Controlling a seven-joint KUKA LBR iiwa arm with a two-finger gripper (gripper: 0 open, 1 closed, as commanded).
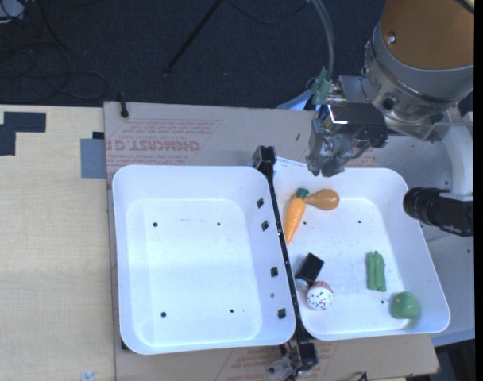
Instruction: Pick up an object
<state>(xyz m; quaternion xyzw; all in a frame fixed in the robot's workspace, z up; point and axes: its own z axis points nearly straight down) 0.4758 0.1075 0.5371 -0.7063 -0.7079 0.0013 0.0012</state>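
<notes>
Orange plastic carrot (294,217), green-tipped, lying at a slant in right bin (420,213), upper left area, close beside the central divider. Tapered body, glossy, toy-like; narrow end pointing down and left. Touching or nearly touching at its green top: amber oval item (323,199), smooth, perhaps a toy potato or bread roll; identity uncertain.

Likeliest pick candidates, judged by nearness: these two, lying just below the end effector (330,163). End effector hanging above the bin's upper rim, nothing seen between its parts; whether released or clenched, cannot tell, the tip being dark and cluttered with cabling.

Further contents of right bin, scattered loose and apart, as if dropped at random for trial grasps:
- black block (309,267), small, tilted, lower left area.
- white ball (320,296) with red and dark specks, just below the block, touching or nearly so.
- green pod (375,271), elongated, upright in the view, right of centre.
- green round item (404,305), lower right corner, near the wall.

Left bin (122,213): white, shallow, with small dark dots on its floor.

Both bins seated side by side on a cardboard sheet (178,137) printed in red, on a pale wood worktop (43,252). Arm (424,46) grey with orange band, entering from the right.
</notes>
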